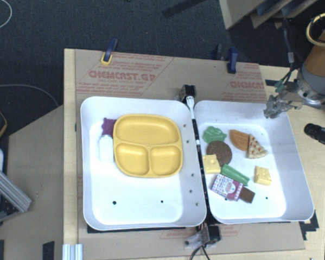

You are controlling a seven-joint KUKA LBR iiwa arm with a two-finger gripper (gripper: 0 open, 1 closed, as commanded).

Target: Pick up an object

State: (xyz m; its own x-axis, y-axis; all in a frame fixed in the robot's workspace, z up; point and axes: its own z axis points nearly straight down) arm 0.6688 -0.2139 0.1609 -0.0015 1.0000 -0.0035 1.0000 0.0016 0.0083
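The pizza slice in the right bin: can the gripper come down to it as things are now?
Probably yes. The pizza slice lies uncovered, with only a brown bread-like piece touching its left side, and the gripper hangs above the same bin's far edge.

Single fixed camera above the bench (155, 66), looking down at a slant (both bins framed), moderately near

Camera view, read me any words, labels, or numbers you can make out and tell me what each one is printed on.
"CHEMCAST GP" in red, repeated on the brown board under both white bins; parts of it are cut off or faded.
The small red and white packet in the right bin carries print, too small to read.
Nothing readable on the yellow tray.
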